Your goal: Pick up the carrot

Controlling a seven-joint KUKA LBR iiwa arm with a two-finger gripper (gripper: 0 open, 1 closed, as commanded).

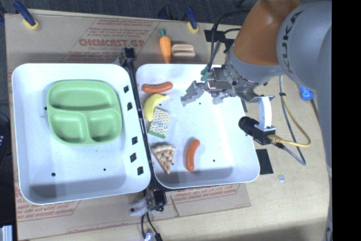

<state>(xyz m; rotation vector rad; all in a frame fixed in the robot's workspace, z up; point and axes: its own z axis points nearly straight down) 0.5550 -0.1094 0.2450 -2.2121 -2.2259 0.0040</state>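
- You see the arm [282, 20], grey with an orange band above the wrist, reaching in from the right over the right-hand bin [237, 138].
- Its hand [194, 93] hangs above the upper middle of that bin; the fingers are small and blurred, so you cannot tell whether they are spread or closed, and nothing can be made out between them.
- The carrot [164, 47], orange with a green top, lies outside both bins on the brown cardboard [101, 39] just beyond the right-hand bin's far rim, near its left corner. It is well apart from the hand.
- Just to the right of the carrot you find a small bun-like toy [183, 51], tan with a darker middle layer, also on the cardboard.
- Inside the right-hand bin, along its left side, note a sausage [157, 87] near the far rim, a banana [152, 105] just below it, a checkered piece [160, 122] touching the banana's lower end, and a pizza slice [164, 157] nearer the front.
- A second sausage [192, 154] lies upright in the view, beside the pizza slice toward the bin's middle.
- The left-hand bin [34, 166] holds a green divided plate [84, 111] with three compartments, set toward the far half.
- Blue clamps [25, 14] grip the cardboard's far edge on the table.
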